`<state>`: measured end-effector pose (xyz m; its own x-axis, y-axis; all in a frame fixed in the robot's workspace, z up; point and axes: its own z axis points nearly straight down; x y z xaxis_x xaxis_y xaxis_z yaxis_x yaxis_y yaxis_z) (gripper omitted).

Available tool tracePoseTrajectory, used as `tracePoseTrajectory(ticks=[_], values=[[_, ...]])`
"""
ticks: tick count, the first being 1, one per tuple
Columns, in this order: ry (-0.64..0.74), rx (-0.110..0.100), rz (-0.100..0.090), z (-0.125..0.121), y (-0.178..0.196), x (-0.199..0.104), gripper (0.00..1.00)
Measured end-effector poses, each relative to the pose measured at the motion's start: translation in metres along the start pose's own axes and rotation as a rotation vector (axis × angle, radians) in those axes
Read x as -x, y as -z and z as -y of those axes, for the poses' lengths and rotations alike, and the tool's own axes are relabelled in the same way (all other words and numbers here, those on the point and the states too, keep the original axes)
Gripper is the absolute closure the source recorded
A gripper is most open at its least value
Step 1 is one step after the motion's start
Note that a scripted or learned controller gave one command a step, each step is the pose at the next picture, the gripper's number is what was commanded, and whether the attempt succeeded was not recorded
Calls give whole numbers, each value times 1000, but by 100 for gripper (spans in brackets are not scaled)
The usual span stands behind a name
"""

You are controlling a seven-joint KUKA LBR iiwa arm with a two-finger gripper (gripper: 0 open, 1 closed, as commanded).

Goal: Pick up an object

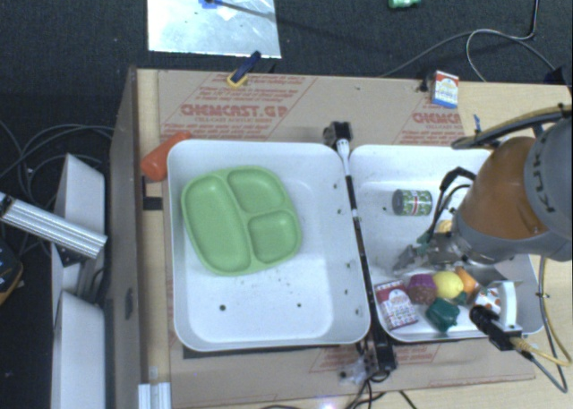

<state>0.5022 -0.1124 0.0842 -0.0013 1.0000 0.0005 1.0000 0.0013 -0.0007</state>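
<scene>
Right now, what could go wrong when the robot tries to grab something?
1. The tool is low in the right bin, where the yellow ball, maroon object, teal block and flat packet crowd together, so it may knock neighbours or pinch two.
2. The can lies on its side and could roll if bumped.

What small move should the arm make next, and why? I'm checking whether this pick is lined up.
Probably a short descent: the gripper hangs in the right bin just above the cluster of small objects, holding nothing visible; the can lies farther back.
</scene>
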Motion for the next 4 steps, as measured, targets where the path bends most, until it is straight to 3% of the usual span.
tracePoseTrajectory(ticks=[1, 2, 3, 4], values=[[1, 4, 1, -73, 1, 13, 0], [2, 3, 1, -104, 1, -19, 0], [3, 5, 2, -146, 51, 4, 0], [4, 5, 2, -153, 2, -14, 0]])
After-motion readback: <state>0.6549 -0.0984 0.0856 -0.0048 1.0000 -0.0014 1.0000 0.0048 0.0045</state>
